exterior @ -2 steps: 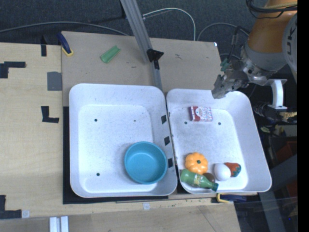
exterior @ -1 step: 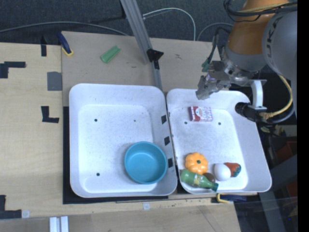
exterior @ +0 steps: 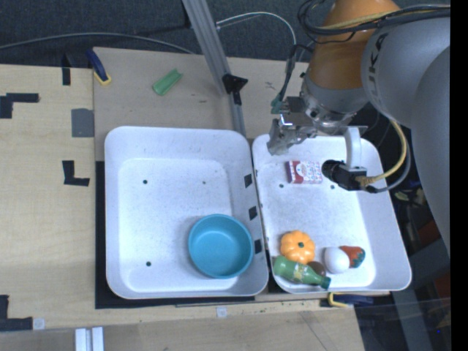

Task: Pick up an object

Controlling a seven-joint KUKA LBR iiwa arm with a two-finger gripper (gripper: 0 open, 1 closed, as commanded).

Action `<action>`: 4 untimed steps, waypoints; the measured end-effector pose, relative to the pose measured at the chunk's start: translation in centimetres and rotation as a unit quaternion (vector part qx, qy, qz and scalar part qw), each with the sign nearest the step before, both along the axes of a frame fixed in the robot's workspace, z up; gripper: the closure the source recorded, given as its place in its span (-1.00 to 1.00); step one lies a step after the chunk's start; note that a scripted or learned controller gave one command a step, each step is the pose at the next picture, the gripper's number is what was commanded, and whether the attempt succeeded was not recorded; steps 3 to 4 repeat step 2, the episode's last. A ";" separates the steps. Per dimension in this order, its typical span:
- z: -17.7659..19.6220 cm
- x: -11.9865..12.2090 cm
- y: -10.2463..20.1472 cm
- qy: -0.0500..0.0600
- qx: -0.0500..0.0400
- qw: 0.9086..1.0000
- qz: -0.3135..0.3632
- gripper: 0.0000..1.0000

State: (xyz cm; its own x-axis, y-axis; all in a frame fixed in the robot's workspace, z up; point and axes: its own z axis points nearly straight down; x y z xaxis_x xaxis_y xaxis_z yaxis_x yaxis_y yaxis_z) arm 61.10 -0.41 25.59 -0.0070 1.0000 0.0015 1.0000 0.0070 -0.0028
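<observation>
My gripper [exterior: 281, 139] hangs over the far left corner of the right bin [exterior: 380, 218], beneath the orange wrist band. A small red and white packet [exterior: 303, 172] lies just in front of it and to its right, apart from it. At the bin's near edge sit an orange pumpkin [exterior: 297, 246], a green bottle [exterior: 298, 270] lying on its side, and a white ball with a red piece [exterior: 342, 258] beside it. A blue bowl [exterior: 219, 245] stands in the near right corner of the left bin [exterior: 146, 196].
A grey metal pole [exterior: 212, 42] slants down to the bins' shared far corner. A green block [exterior: 167, 82] and a blue and yellow clamp [exterior: 99, 66] lie on the bench behind the left bin. Cables loop around the wrist.
</observation>
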 end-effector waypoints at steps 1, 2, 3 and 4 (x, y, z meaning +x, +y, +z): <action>-1.8 0.3 5.0 0.001 -0.001 1.000 0.000 1.00; -3.1 0.6 10.2 0.000 -0.001 1.000 0.000 1.00; -3.1 0.6 10.2 0.000 -0.001 1.000 0.000 1.00; -3.1 0.6 10.2 0.000 -0.001 1.000 0.000 1.00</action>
